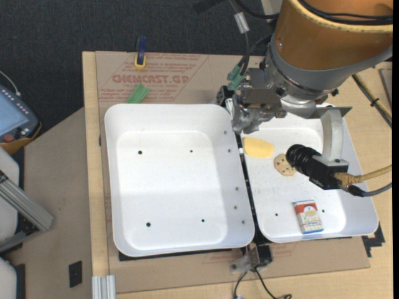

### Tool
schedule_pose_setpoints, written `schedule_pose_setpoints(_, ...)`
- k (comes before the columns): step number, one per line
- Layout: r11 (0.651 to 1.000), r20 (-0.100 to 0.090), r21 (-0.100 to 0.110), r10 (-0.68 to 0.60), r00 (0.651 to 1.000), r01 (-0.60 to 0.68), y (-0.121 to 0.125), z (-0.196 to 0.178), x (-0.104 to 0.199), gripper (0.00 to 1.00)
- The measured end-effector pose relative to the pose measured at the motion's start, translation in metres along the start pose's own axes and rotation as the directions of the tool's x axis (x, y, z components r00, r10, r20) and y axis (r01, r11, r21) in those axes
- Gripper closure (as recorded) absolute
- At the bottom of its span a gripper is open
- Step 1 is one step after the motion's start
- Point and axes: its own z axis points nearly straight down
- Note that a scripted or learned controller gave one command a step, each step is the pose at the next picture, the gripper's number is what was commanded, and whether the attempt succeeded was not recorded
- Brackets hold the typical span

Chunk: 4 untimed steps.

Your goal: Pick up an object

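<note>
**Robot arm hangs over right bin, three small items below**

The grey KUKA arm [330, 36], its broad orange band filling the upper right of the camera view, reaches in from the right and hangs above the far left corner of the right bin [349, 226]. The bench [100, 98], a flat brown board printed with red lettering, carries both shallow white bins side by side, their inner edges touching down the middle. The left bin [168, 179] shows four small dark holes in its floor. The gripper [248, 122] sits low at the seam between the two bins, near their far rims; whether its fingers are spread or closed cannot be told from this angle, and nothing is seen between them. A black cylindrical unit [315, 164] on a grey bracket juts from the wrist over the right bin, with a tan cable trailing off to the right. Just in front of the gripper, inside the right bin near its left wall, lies a pale yellow rounded object [258, 147]. Beside it to the right rests a small tan disc with dark spots [283, 165], partly tucked against the black unit. Nearer the front rim, well apart from both, lies a small red, white and blue box [308, 217]. On the board beyond the left bin sit a green strip [138, 93] and a blue and yellow clip [141, 53].
</note>
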Motion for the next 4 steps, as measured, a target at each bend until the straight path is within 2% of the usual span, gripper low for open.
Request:
schedule_pose_setpoints(1, 1.0, 0.005, 0.01, 0.005, 1.0, -0.006, 0.0, -0.005, -0.003, 1.0)
schedule_pose_setpoints(2, 1.0, 0.005, 0.008, 0.005, 1.0, -0.005, 0.001, -0.015, -0.002, 1.0)
schedule_pose_setpoints(3, 1.0, 0.01, 0.028, 0.007, 1.0, -0.007, -0.002, 0.119, 0.011, 1.0)
schedule_pose_setpoints(4, 1.0, 0.008, 0.007, 0.019, 1.0, -0.019, -0.002, 0.079, -0.105, 1.0)
